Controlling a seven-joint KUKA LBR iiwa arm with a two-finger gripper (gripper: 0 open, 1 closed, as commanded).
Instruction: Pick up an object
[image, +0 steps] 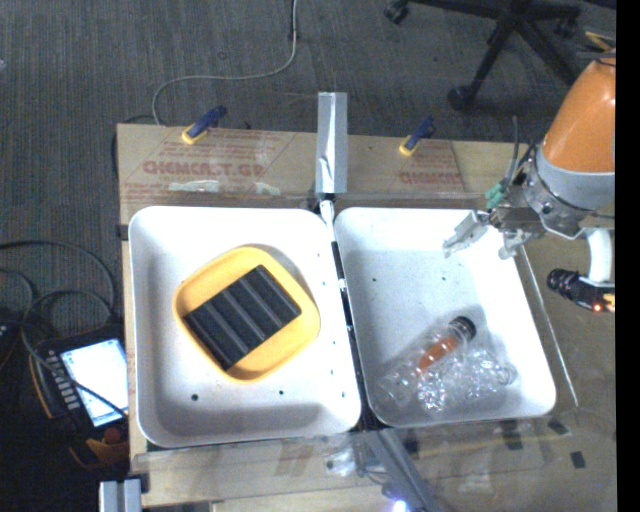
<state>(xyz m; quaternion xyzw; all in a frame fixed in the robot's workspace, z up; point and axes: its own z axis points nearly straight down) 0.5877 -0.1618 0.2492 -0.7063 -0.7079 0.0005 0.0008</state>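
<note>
Nothing is picked up yet, as far as the view shows. The clear crumpled plastic bottle with a dark cap and orange residue inside (443, 367) lies on its side on the floor of the right-hand shallow white bin (400, 262), toward that bin's near right corner, and nothing touches it. The yellow rounded tray with a black ribbed insert (247, 313) sits tilted in the middle of the left-hand shallow white bin (160, 240), also untouched. So the whole grasp is still ahead: choosing one object, coming down on it, closing, and lifting.

The grey arm with its orange band (585, 120) reaches in from the right and stays high over the far right edge of the right-hand bin. Its gripper (483, 226) points down and leftward over the bin's far right corner, well apart from the bottle. The fingers look parted with nothing between them, though they are small and pale against the white bin, so the degree of opening is uncertain.
</note>
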